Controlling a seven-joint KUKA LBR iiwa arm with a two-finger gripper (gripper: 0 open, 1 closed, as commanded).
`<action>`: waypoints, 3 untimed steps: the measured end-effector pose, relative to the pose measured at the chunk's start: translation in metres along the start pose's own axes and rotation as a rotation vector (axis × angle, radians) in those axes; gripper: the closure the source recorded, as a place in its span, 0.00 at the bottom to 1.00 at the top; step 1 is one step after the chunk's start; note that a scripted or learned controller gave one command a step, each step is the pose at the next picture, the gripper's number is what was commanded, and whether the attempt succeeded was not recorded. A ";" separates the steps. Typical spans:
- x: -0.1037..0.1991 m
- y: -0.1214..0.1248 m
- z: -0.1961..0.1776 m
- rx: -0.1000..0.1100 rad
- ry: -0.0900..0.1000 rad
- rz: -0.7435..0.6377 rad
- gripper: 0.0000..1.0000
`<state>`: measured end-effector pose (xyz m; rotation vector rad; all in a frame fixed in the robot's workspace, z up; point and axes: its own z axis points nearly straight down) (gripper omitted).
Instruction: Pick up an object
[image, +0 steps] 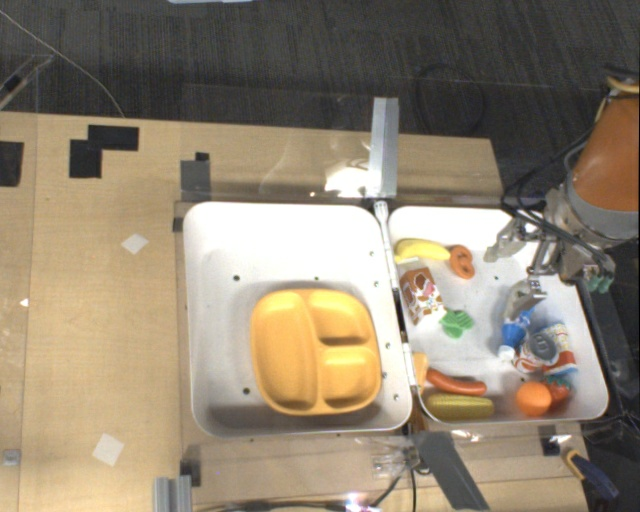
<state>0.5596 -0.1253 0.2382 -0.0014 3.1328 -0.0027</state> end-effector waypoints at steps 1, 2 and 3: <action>-0.003 0.001 -0.013 0.002 -0.011 -0.005 1.00; -0.003 0.001 -0.013 0.001 -0.010 -0.006 0.00; -0.066 -0.007 0.146 0.000 -0.006 0.104 0.00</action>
